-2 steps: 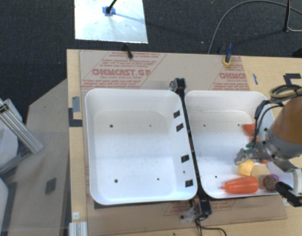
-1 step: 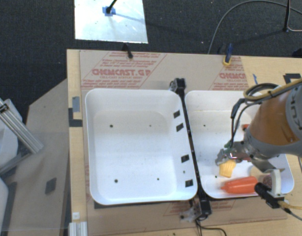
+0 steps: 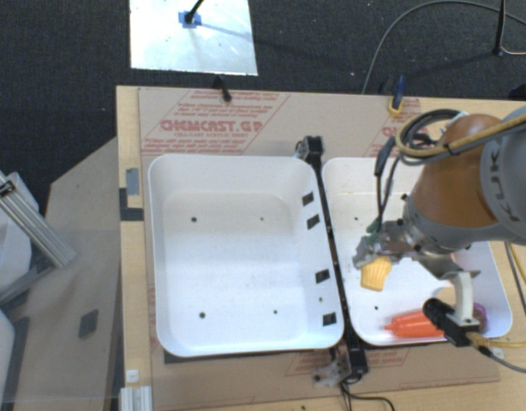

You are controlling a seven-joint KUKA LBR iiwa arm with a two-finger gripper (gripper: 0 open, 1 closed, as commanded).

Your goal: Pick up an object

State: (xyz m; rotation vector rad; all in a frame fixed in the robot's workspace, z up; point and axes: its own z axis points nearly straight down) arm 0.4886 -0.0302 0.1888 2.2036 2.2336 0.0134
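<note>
The arm hangs low over the right bin [image 3: 349,255], its gripper [image 3: 372,253] just above the yellow corn-like object [image 3: 376,272] (grip state: cannot tell), apparently lining up for the pick.

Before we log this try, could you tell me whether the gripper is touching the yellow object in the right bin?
Cannot tell. In the camera view the gripper sits right at the yellow object, their outlines meeting, but the slant hides whether there is contact or a gap.

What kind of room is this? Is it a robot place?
Probably a robot test lab. A big grey and orange robot arm reaches over two white bins on a bench, loose cables trail across the floor, and toy-like things such as a yellow corn piece lie below it.
</note>
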